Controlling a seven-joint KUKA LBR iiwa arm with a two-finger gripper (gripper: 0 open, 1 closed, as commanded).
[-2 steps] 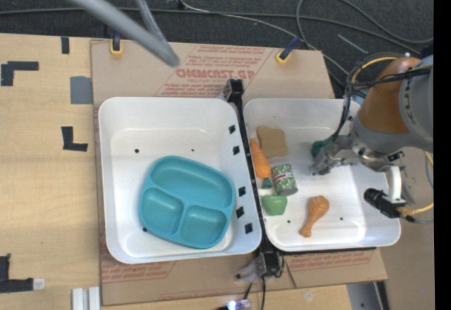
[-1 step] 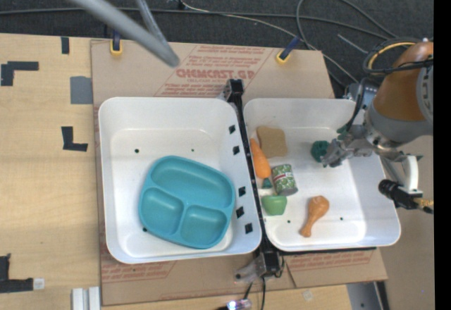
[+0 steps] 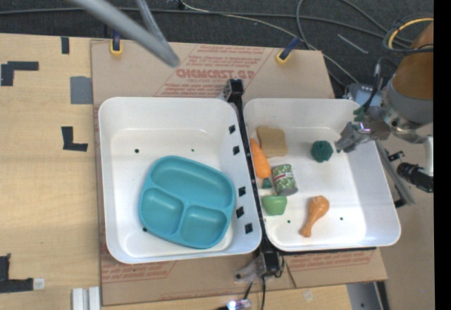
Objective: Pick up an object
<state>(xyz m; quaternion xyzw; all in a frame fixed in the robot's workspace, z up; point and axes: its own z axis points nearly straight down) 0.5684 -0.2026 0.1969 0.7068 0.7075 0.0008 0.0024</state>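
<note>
So the arm (image 3: 412,87) is reaching in over the right rim of the right bin (image 3: 373,182), and the gripper (image 3: 350,138) is hanging just inside that rim, up toward the far right corner. I honestly cannot tell how the jaws are standing, it's too blurry there. Nothing is showing between them.

Closest thing to it is a dark green ball (image 3: 322,151), sitting just beside the gripper but not touching as far as I can see. The rest is crowding the left side of that bin: a tan sponge-looking block (image 3: 271,140) near the far left corner, an orange carrot (image 3: 259,158) lying along the left wall, a small green can (image 3: 283,179) next to it, a green cup (image 3: 274,204) below that, and an orange drumstick (image 3: 314,214) toward the near edge. That's leaving a good patch of bare floor along the right wall and the near right corner.

The left bin (image 3: 116,160) is carrying a blue divided tray (image 3: 186,201), sitting toward the near edge with open room along the far side.

Both bins are resting on a cardboard sheet (image 3: 211,69) on the table (image 3: 42,182).
</note>
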